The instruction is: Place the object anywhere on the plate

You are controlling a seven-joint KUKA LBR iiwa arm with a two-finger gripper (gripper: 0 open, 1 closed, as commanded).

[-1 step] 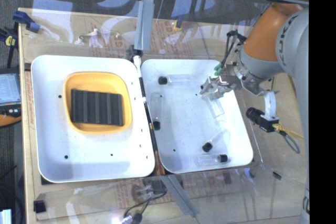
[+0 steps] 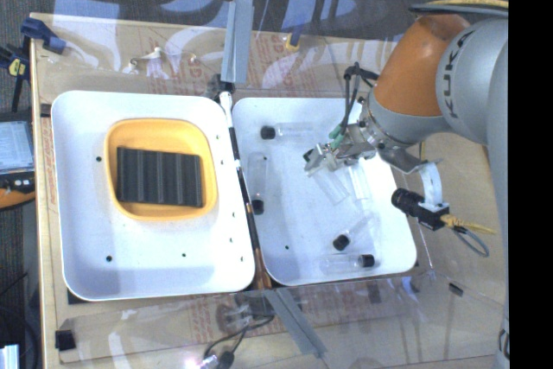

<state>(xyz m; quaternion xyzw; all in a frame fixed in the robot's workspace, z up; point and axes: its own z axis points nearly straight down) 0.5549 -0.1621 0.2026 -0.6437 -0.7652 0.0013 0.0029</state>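
Several clear tubes with black caps lie in the right bin (image 2: 393, 251). One tube (image 2: 285, 132) is at the bin's far left, another (image 2: 256, 186) runs along its left wall, and two more (image 2: 356, 235) (image 2: 350, 264) rest near the front. My gripper (image 2: 321, 156) hangs low over the middle of the right bin, just above a further clear tube (image 2: 335, 184). I cannot make out anything held in it. The yellow plate (image 2: 160, 134), with a dark ridged centre, sits in the left bin (image 2: 82, 255).
A raised divider (image 2: 240, 186) separates the two bins. A grey metal bar (image 2: 235, 39) stands behind them. The arm's orange band (image 2: 415, 69) looms over the right bin's far right corner.
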